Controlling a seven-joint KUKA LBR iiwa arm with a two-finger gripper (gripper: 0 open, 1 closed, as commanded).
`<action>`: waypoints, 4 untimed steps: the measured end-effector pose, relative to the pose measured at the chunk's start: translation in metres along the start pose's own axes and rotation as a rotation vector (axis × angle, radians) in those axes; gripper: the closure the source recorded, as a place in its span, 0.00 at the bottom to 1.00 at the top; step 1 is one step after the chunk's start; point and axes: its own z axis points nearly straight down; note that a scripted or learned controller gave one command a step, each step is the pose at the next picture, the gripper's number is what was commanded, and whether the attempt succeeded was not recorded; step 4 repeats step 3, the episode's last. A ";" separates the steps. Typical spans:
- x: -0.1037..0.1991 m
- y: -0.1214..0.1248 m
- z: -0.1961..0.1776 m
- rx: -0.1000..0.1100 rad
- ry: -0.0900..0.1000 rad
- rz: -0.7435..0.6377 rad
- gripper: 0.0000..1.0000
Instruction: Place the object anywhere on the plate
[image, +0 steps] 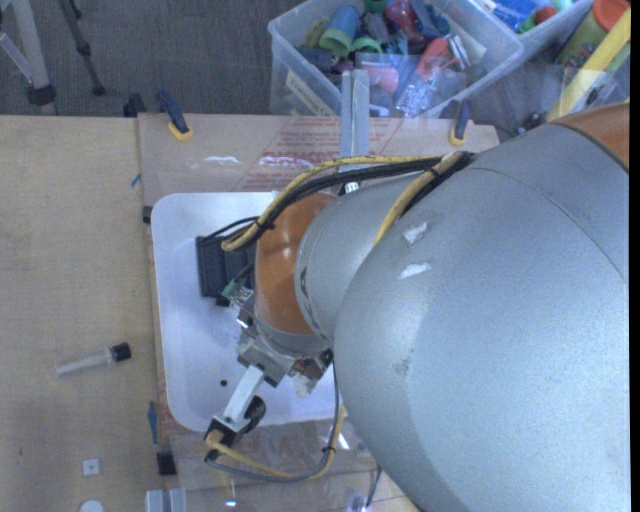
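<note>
I was looking down on a pale wooden worktop with a brown sheet laid over its middle, pinned at the far edge by two blue clamps. Beyond that edge lay grey carpet, the feet of a tripod at the far left, and a clear tub heaped with bright plastic toys. A thin metal post stood upright in front of the tub.

One white bin sat on the brown sheet, its left half bare but for a tiny dark speck. The grey arm, with its orange band, came in from the right and covered the rest of that bin and everything further right. The gripper hung low over the near part of the bin, beneath the wrist. From this angle I could not tell whether it was open or closed, nor whether it held anything.

With the arm's bulk over that ground, I could not say where the object or the plate lay, so the object's long axis and heading were beyond me too.

Off the bin, on the bare wood to the left, a small clear tube with a black cap lay nearly level with the picture, cap to the right. Nearer the bottom edge were a little pale square and a small black piece, both too small for me to identify.
</note>
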 end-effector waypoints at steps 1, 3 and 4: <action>0.000 0.000 -0.009 0.001 -0.001 0.003 1.00; 0.004 0.001 0.036 -0.003 0.013 0.057 1.00; 0.004 0.001 0.036 -0.003 0.013 0.057 1.00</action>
